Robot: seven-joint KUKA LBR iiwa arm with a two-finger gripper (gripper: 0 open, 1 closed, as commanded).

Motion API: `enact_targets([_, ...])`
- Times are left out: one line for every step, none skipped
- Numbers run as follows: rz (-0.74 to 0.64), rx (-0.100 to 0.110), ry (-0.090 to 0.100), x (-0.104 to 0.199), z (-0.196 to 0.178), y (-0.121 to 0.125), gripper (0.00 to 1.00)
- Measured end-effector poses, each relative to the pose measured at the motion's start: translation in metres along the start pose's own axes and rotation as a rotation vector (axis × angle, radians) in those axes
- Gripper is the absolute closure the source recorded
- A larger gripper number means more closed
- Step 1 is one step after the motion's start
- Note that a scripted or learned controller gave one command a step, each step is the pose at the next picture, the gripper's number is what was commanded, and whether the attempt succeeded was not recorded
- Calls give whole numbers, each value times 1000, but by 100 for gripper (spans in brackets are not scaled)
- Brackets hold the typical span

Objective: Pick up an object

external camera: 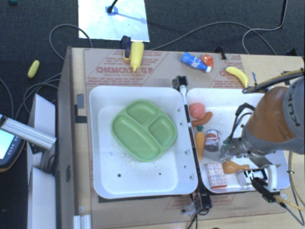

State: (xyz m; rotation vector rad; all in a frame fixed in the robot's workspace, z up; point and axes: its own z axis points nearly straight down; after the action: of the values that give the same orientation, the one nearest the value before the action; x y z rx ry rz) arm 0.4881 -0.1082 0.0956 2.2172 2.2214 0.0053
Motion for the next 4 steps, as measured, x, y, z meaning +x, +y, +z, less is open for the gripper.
enact_targets([-1, -2, 0, 0, -10, 1, 100])
enact_targets([-2, -5, 1, 0, -21, 2, 100])
enact_targets([-3, -7, 1, 0, -31, 4, 100])
enact_targets([-5, -10, 2, 1, -42, 5, 100])
